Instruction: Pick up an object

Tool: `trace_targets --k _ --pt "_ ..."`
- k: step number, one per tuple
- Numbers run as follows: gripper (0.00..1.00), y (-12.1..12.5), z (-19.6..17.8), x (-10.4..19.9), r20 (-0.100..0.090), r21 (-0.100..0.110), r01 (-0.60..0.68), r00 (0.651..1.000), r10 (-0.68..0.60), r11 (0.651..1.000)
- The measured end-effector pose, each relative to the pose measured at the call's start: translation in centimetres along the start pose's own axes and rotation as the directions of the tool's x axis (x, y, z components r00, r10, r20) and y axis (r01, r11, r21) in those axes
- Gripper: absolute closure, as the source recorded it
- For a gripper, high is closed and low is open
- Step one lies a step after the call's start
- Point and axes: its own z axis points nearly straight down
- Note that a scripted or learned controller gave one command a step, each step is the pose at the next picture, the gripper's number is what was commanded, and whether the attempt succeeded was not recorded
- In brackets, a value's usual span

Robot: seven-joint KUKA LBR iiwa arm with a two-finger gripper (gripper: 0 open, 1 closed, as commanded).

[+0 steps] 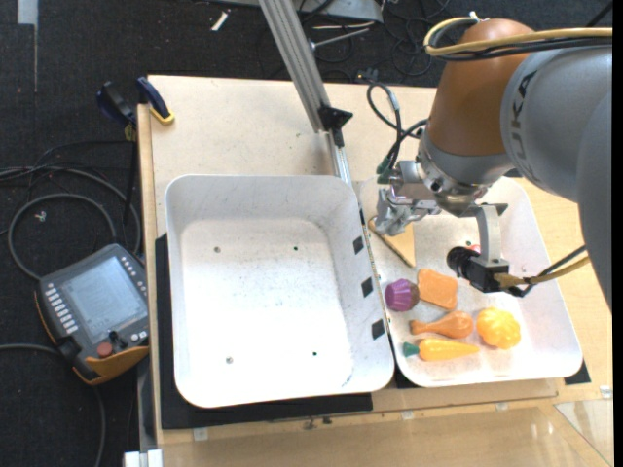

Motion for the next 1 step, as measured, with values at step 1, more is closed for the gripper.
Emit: trace_targets --k 1 --pt "1.0 0.72 -0.04 4.88 -0.001 0.0 0.0 1.0 0.0 1.0"
